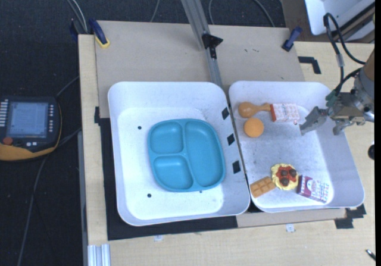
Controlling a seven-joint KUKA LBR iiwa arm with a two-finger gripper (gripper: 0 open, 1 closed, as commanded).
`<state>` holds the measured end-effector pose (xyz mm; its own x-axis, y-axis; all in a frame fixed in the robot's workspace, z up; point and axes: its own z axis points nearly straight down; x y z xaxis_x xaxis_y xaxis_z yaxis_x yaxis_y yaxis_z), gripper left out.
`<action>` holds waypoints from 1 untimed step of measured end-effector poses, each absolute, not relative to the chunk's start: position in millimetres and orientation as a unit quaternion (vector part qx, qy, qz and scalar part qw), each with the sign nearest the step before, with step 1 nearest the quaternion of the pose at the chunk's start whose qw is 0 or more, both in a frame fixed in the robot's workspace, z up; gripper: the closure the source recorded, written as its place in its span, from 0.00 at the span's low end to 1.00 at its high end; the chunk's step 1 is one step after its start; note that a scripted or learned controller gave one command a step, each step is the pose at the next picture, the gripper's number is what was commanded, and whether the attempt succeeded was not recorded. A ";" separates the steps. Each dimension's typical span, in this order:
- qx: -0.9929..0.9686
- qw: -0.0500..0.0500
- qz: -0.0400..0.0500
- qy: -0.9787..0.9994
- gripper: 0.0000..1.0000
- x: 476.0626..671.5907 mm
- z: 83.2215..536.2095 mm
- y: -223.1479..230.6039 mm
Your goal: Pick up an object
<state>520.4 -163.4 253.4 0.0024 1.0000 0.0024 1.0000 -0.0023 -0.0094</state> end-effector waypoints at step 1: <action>-0.707 0.000 0.000 -0.707 0.00 522.4 257.9 -163.1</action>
